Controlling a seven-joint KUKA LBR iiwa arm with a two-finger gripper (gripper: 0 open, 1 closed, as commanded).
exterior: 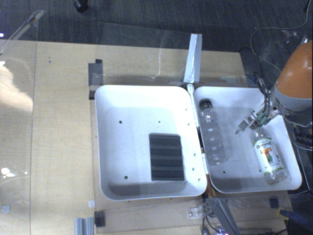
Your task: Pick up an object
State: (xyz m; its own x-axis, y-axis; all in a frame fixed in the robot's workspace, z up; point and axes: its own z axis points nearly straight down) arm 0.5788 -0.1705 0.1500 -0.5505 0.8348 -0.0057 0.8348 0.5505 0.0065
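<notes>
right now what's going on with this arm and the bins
A grey arm with an orange band reaches in over the right bin, its gripper hanging above the bin floor with nothing between its fingers. A labelled bottle lies just below it, and a clear bottle lies along the bin's left wall. The left bin holds a black ridged block.

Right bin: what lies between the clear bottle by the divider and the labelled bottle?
Camera view: the gripper over bare bin floor, between clear bottle and labelled bottle.
</notes>
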